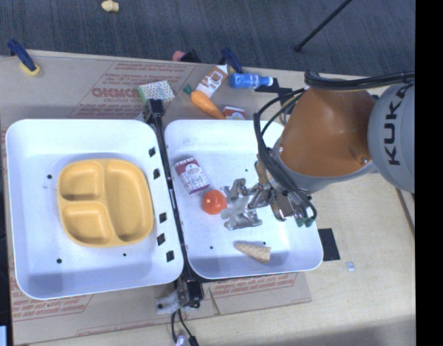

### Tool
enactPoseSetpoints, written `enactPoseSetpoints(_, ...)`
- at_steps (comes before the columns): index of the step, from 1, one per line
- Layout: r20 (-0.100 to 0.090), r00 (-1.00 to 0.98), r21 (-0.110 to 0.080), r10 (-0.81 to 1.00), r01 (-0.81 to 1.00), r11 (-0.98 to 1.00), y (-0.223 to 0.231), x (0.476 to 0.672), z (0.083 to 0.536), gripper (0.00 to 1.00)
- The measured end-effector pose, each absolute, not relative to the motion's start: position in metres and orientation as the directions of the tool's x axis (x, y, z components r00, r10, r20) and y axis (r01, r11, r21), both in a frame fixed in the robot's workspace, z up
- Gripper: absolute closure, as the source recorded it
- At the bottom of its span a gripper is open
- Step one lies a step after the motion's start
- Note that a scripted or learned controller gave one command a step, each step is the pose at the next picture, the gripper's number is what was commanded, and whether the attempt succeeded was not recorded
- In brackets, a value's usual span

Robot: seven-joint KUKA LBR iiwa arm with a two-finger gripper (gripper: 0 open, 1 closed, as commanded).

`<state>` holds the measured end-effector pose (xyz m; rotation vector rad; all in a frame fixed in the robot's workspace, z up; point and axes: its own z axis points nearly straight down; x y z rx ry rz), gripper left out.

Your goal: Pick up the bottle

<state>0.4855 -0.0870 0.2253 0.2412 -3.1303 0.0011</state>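
The bottle (209, 82) lies on the bench beyond the right bin (301, 247), next to a carrot (205, 104) and a blue thing (249, 81). The gripper (239, 206) is down in the right bin, fingers spread apart with nothing between them, beside a tomato (213, 202). A can (191, 174) and cone (252, 250) are near. A yellow tray (104, 201) sits in the left bin (27, 265)

The orange wrist band (326, 132) hides the right bin's (207, 132) 3 o'clock wall. The gripper's (239, 207) finger gap is too cluttered to read.
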Motion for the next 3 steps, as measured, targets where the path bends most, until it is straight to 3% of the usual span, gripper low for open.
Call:
enactPoseSetpoints(1,0.003,-0.963,0.001,-0.268,-0.268,0.963,-0.041,0.488,0.192,1.0)
enactPoseSetpoints(2,0.0,-0.903,-0.001,-0.429,-0.429,0.903,-0.106,0.487,0.235,1.0)
enactPoseSetpoints(3,0.001,-0.913,0.0,-0.409,-0.409,0.913,-0.101,0.485,0.211,1.0)
